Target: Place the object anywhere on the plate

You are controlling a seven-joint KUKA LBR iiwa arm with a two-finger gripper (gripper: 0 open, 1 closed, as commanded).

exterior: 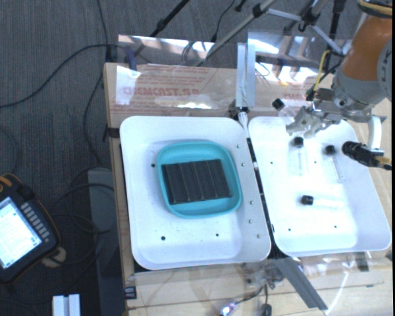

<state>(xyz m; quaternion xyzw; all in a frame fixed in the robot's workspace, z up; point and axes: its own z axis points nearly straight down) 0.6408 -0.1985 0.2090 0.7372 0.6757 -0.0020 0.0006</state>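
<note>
Jaws sit at the far end of the right bin (355,232), under the grey wrist and its orange band (370,41), low over the white floor near the bin's back rim. From this slant I cannot tell how far they are parted, and I see nothing I could call held.

Well away from the jaws, across the divide and toward the view's left and nearer edge, lies the left bin (184,249). In its middle rests the teal plate (232,170), and a dark ribbed block (196,181) lies flat on it, inside the rim and covering most of the plate's floor.

Closer to the jaws, a few small black pieces show on the right bin's floor. One (297,141) lies just below them in the view, one (329,149) slightly to the right of that, and one (307,199) farther toward the near edge; I cannot tell what they are.

Far off to the left of the jaws, beyond the surface (184,87), a pendant with a lit screen (13,229) lies on the dark floor.
</note>
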